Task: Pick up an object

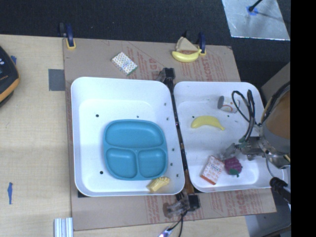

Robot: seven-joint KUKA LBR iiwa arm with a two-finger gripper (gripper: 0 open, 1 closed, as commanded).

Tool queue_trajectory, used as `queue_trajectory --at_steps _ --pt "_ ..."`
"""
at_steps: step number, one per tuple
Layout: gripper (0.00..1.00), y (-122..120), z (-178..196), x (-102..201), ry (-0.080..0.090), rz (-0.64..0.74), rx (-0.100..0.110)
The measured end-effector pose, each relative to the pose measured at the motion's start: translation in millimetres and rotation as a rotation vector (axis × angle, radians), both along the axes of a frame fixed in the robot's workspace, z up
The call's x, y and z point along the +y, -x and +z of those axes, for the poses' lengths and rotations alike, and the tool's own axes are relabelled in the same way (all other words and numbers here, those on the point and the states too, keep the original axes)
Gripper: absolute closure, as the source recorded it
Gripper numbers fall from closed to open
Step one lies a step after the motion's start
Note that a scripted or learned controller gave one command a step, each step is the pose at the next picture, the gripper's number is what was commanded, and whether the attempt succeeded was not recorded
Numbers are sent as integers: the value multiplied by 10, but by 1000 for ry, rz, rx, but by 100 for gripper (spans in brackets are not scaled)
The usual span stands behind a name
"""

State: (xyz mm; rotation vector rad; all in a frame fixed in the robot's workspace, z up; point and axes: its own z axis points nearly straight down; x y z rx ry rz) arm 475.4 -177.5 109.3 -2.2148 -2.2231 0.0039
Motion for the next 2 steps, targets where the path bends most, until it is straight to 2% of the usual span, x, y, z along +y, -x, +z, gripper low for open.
queue_trajectory --at_steps 1,2 --pt "0 -687 -150 506 1 3 -1" --pt "0 0 -178 -192 1 -2 -1"
